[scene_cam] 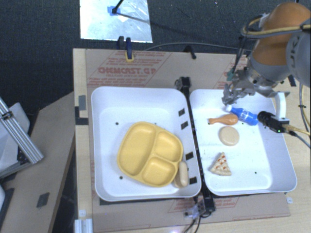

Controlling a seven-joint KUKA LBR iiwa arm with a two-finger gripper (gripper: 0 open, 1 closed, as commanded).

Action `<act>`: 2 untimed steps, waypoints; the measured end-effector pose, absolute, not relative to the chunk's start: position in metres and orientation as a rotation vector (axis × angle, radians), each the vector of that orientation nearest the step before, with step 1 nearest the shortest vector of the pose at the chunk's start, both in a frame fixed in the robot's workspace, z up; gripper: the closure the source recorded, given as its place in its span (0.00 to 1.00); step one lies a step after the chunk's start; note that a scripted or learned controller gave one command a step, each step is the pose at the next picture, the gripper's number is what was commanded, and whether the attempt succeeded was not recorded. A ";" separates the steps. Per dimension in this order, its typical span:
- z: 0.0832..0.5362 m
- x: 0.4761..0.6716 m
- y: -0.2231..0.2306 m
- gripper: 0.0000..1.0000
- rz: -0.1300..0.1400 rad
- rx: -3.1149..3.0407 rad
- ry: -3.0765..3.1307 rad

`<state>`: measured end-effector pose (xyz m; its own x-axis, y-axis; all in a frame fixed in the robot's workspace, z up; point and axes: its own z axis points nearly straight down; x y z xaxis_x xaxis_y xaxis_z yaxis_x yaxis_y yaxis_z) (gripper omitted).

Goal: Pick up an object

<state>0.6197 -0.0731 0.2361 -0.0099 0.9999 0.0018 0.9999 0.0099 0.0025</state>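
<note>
1. The gripper (pixel 232 97) is seen low over the far-left part of the right bin (pixel 279 176), close to the divider between the two bins, with the arm (pixel 277 42) reaching in from the right above it.
2. How far the gripper is parted cannot be told at this size and angle; nothing is seen between its tips, so no hold on any object is claimed.
3. The gripper is judged to be placed there because the nearest pickable objects lie just in front of it.
4. A blue bottle (pixel 244 115) is lying on its side just beside the gripper, touching or nearly touching an orange drumstick-shaped toy (pixel 223 121), which points toward the bin's left wall.
5. A round beige disc (pixel 229 136) lies near the bin's middle, and a pizza-slice toy (pixel 220 165) nearer the front edge.
6. The left bin (pixel 109 101) carries a yellow compartment tray (pixel 150 153) with a small tan piece (pixel 182 174) against its front-right corner.
7. The bottle is judged the likeliest target; being small, rounded and lying flat, it may roll or slip under a closing grasp.
</note>
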 end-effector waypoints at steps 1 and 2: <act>0.225 0.623 -0.021 1.00 0.003 2.211 2.233; 0.217 0.616 0.030 1.00 0.003 2.212 2.232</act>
<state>0.6157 0.0301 0.2171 -0.0093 1.0000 0.0021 1.0000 0.0093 0.0008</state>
